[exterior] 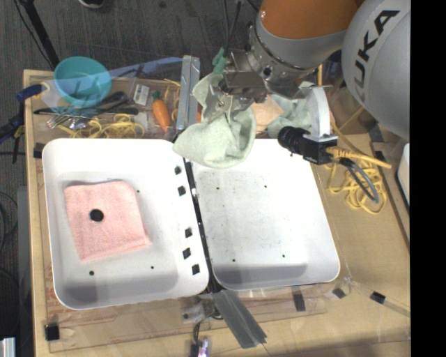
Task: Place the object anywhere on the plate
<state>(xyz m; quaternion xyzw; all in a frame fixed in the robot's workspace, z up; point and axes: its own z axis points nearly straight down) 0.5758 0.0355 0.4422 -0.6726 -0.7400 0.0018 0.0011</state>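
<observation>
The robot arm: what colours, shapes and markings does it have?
The arm has a rounded, pale grey shell with dark KUKA lettering, partly cut off at the picture's edge. A broad orange band runs above the wrist. Below it, the gripper is a boxy part of dull grey metal.

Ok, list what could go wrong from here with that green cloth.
1. The green cloth hangs from the tool across the right bin's rear rim; if it slips, it may fall among the clutter behind.
2. Its loose lower edge could drag over the divider and disturb the pink towel and the small black object on it.
</observation>
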